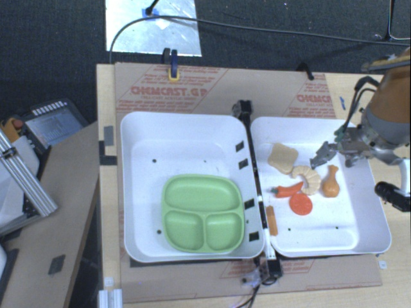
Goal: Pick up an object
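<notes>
Several food toys [302, 185] lie just beside the hand [325, 151]; finger state unclear.

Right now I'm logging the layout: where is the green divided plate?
The green divided plate lies in the left bin, toward its front edge.

- My arm [392, 101] runs off the picture's edge at three o'clock, so most of it is cut away.
- My pincer [329, 151] is small and dim (whether its fingers stand apart, I cannot tell).
- The silver rail [22, 178] at nine o'clock is cut off by the edge.
- The cream piece [310, 178] is too blurred to name.
</notes>
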Tool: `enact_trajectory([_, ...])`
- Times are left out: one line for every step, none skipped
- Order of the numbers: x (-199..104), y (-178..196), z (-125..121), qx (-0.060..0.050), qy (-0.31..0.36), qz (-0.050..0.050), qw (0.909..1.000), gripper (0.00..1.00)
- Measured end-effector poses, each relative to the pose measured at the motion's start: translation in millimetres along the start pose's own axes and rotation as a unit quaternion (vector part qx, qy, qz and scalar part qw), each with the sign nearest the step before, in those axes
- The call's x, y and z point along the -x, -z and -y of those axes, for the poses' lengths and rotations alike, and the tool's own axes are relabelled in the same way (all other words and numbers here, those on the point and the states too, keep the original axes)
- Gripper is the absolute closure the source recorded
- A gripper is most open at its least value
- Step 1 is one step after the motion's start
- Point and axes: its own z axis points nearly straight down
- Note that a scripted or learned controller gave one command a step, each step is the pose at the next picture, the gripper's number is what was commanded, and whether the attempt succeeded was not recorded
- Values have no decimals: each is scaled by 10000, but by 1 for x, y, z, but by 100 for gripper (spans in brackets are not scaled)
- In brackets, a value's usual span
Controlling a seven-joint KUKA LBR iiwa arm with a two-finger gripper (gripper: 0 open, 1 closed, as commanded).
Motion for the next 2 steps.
enact_trajectory([0, 6, -3, 62, 13, 13, 10000, 0])
enact_trajectory([4, -35, -5, 51, 6, 9, 10000, 0])
